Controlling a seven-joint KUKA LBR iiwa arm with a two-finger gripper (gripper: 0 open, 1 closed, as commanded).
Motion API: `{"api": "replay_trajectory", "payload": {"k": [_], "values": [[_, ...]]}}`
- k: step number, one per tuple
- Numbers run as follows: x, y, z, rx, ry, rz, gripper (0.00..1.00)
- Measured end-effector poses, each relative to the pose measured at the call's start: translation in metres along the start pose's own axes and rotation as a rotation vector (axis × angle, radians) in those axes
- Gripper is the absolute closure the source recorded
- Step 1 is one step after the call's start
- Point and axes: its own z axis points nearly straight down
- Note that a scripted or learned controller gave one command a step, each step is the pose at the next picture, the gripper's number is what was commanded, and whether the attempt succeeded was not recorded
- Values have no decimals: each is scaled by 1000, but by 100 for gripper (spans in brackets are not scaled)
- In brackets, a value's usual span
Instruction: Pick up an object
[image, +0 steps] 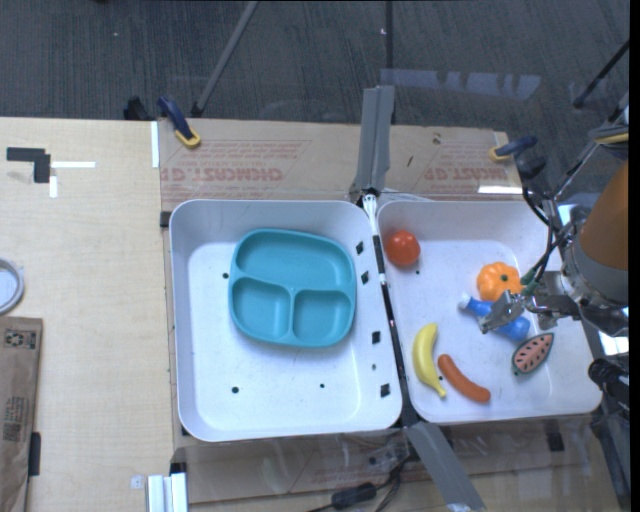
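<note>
The right bin (560, 400) holds several toy foods. A red tomato (402, 247) lies near its far left corner. An orange pumpkin (497, 279) sits mid-bin, with a blue object (513, 328) just in front of it. A yellow banana (427, 357), a sausage (464, 379) and a watermelon slice (532, 353) lie along the near side. My gripper (503, 311) reaches in from the right and sits low over the blue object, partly covering it. Whether it has hold of the blue object is hidden.
The left bin (200, 390) holds a teal divided plate (293, 287). A grey divider post (375, 140) stands behind the seam between the bins. The arm's cables (545, 215) hang over the right bin's far right corner. Clamps (180, 125) sit at the bench's back.
</note>
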Motion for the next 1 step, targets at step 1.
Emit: {"api": "replay_trajectory", "payload": {"k": [1], "values": [[-74, 2, 107, -2, 1, 2, 0]]}}
